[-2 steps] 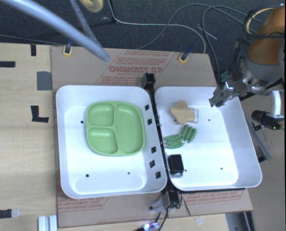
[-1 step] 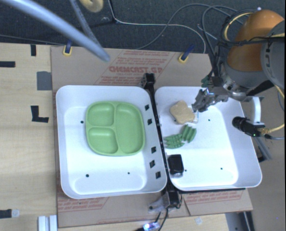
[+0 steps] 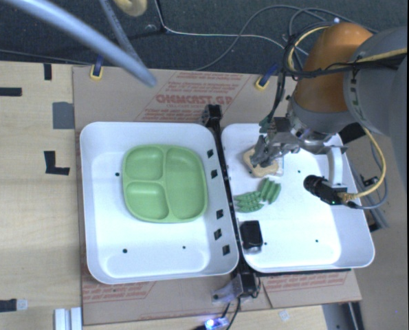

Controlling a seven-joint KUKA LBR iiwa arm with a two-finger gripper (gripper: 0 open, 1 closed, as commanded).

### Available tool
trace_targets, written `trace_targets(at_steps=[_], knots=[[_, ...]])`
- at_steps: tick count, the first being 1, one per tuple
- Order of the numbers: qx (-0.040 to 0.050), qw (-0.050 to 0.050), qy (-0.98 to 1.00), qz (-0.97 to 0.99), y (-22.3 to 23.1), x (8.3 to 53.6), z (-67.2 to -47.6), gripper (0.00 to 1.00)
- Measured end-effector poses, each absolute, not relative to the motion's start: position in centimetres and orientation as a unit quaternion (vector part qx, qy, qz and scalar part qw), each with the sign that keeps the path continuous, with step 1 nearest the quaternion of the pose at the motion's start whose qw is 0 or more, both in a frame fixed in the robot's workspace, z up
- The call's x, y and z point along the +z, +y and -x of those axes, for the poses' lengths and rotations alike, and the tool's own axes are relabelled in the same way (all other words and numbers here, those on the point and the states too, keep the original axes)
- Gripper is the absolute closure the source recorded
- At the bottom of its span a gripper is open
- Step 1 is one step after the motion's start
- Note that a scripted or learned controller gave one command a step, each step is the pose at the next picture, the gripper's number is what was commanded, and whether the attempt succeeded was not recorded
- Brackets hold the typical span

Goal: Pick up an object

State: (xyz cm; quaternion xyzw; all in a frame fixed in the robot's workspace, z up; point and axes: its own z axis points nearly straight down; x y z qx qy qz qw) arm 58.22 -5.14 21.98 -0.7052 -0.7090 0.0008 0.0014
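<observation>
1. The left bin (image 3: 101, 205) holds a pale green divided plate (image 3: 165, 183) with three compartments, lying flat near the bin's middle and slightly toward its far side.
2. A row of black clips (image 3: 218, 184) runs along the seam where the two bins meet.
3. In the right bin (image 3: 328, 246), a small black block (image 3: 251, 234) rests near the left wall, toward the near edge.
4. Just beyond the block lies a green pea-pod toy (image 3: 258, 196), stretched roughly left to right and slightly tilted.
5. Above the pod, a tan, beige object (image 3: 257, 162) sits near the bin's far left part, directly under the gripper (image 3: 264, 154).
6. The gripper is low over the tan object and appears to touch it, but the metal parts overlap it so much that I cannot tell how the jaws stand, nor whether the object lies between them.
7. To the right, the arm (image 3: 328, 74), with its orange band, leans in over the bin's far right corner, with cables looping round it.
8. A black cylindrical fitting (image 3: 321, 186) hangs beside the wrist over the bin floor.
</observation>
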Motion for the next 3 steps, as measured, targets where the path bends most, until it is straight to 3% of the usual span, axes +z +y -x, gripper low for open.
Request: trace_targets(at_steps=[2, 3], knots=[[0.0, 0.001, -0.709, 0.705, 4.4, 22.8, -56.1, 1.0], [0.0005, 0.001, -0.709, 0.705, 10.1, 22.8, -56.2, 1.0]])
